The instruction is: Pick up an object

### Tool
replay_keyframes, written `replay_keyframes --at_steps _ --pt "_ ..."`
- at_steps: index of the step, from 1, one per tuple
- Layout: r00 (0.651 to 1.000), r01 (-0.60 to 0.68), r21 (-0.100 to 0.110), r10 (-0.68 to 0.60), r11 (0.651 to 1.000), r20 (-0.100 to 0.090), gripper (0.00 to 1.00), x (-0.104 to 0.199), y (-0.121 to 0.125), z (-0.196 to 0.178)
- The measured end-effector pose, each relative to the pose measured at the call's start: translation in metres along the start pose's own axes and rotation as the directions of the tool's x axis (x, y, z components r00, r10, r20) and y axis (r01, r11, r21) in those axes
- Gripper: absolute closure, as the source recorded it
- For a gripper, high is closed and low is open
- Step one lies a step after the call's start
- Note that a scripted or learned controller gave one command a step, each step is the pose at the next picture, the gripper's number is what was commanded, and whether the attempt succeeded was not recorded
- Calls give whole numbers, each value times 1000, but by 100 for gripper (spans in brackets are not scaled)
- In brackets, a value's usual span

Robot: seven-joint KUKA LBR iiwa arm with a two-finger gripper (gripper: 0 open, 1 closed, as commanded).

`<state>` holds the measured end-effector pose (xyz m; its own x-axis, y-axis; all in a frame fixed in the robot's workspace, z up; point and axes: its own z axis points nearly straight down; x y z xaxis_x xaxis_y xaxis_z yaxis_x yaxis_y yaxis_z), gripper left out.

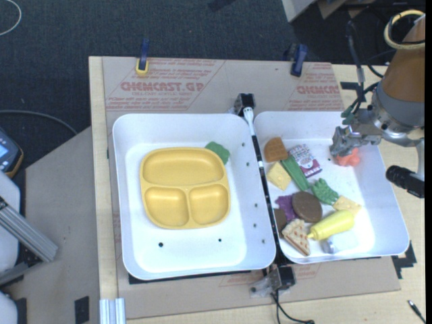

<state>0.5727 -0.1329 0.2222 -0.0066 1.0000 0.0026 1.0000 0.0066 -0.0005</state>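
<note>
On the bench, the right bin (pixel 388 201) holds toy food; the gripper (pixel 346 147) hangs over an orange piece (pixel 348 158); its grip I cannot tell; nothing looks lifted yet.

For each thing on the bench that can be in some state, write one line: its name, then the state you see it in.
Pincer: low over the right bin, at an orange-red object.
Orange-red object: lying in the right bin, under the pincer.
Yellow tray: flat in the left bin, compartments bare.
Green piece: resting at the tray's far right corner.
Yellow bottle: lying on its side.
Right bin: holding a heap of toy food.
</note>
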Motion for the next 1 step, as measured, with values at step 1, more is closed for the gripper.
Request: replay_keyframes --at_steps 1 --pt "1000 -1 3 1 1000 0 100 54 -1 10"
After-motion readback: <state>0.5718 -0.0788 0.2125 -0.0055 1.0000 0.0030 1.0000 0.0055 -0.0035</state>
